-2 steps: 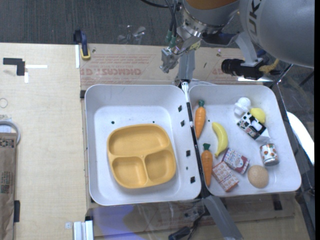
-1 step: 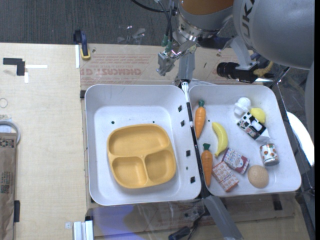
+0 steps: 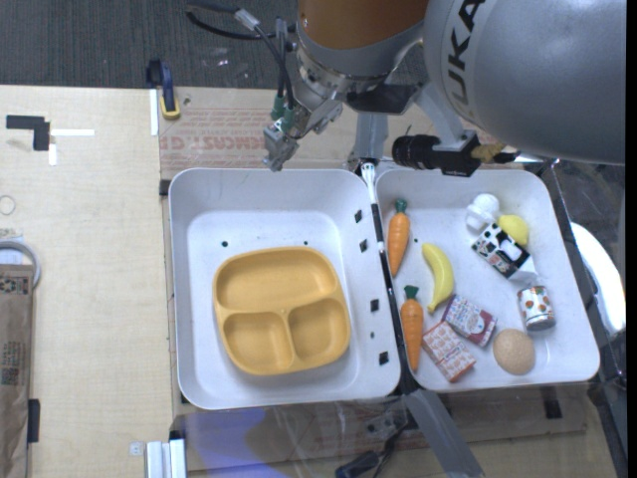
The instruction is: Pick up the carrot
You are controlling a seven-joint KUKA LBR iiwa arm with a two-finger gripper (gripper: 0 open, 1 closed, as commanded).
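Gripper high, carrots untouched
The gripper (image 3: 282, 147) hangs over the left bin's (image 3: 189, 267) far rim (nothing held, finger gap unreadable); the nearer carrot (image 3: 397, 237) lies right and toward the camera, in the right bin (image 3: 567, 267), long axis front-to-back

Pale wooden bench (image 3: 90, 297). Bearing two white bins side by side: left bin (image 3: 189, 297), right bin (image 3: 567, 267), touching.

A single fixed camera sits above the pale wooden bench (image 3: 80, 267) and looks down at a slant, taking in both shallow white plastic bins (image 3: 184, 267) side by side. It stands near enough that the bulky grey arm with its orange band (image 3: 537, 48) crowds the upper right.
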